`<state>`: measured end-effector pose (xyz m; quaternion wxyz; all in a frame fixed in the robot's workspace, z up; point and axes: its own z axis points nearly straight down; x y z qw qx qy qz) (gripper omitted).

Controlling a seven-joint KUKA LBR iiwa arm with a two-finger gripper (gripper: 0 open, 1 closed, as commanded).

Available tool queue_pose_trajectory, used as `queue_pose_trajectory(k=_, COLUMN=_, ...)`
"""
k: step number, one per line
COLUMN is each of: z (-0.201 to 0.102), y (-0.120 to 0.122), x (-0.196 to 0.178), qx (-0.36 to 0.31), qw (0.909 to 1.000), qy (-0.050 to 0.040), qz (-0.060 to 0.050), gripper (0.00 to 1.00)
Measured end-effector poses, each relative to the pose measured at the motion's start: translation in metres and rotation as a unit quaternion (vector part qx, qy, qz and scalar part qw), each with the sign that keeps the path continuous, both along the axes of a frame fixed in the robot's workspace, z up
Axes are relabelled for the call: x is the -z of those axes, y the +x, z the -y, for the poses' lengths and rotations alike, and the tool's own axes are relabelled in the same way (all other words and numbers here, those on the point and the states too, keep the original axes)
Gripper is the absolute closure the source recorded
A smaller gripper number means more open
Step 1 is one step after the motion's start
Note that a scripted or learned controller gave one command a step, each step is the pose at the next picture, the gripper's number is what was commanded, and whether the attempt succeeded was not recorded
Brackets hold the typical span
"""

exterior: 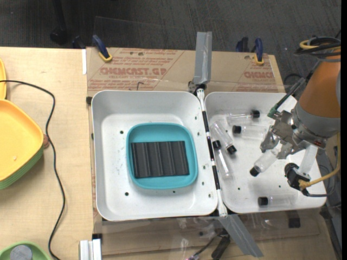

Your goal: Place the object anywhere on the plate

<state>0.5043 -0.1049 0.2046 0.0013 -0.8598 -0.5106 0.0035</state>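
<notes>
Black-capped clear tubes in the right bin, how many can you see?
6 tubes in the right bin: one by the far wall, one just nearer, two by the left wall, one at the gripper, one near the front. The arm may hide more.

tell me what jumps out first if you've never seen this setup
The teal plate with its dark ribbed centre stands out, sitting in the middle of the left bin. In the right bin, clear tubes with black caps lie scattered, and the gripper is down among them with one clear tube slanting out below it. Yellow dishes sit at the bench's far left.
</notes>
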Motion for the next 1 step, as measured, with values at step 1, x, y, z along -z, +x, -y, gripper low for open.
queue_pose_trajectory(k=1, z=0.0, y=0.0, x=-0.0001, qx=0.0, qw=1.0, qy=0.0, qz=0.0, gripper=0.0)
